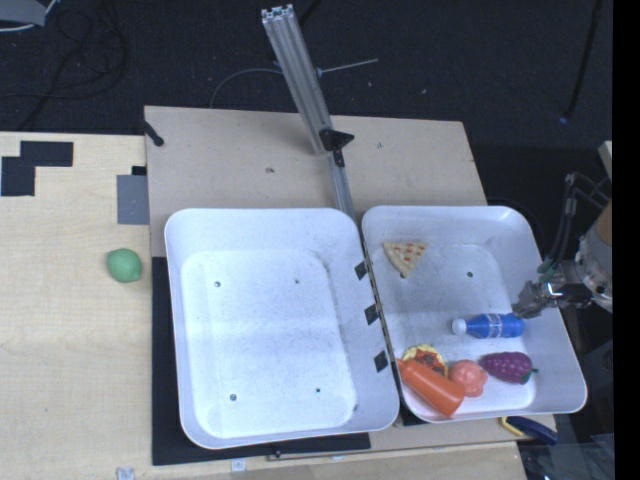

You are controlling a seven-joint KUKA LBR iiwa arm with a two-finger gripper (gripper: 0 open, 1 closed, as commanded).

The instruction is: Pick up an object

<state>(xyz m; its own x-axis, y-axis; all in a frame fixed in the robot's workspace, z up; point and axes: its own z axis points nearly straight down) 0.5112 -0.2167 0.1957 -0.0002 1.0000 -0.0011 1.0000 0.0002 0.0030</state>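
The right bin [500,223] holds a pizza slice [405,256] near its back left, a blue bottle [490,325] lying on its side, a purple grape bunch [507,366], a pink-red round fruit [466,377], an orange carrot [431,388] and a small yellow-red item [423,356]. My gripper [532,299] hangs at the bin's right rim, just right of the blue bottle's end. Nothing shows between its fingers.
The left bin [190,268] stands beside the right one, with black clips [371,313] along the shared wall. A green ball [124,265] lies on the bench to the left. A slanted metal post [305,78] rises behind the bins.
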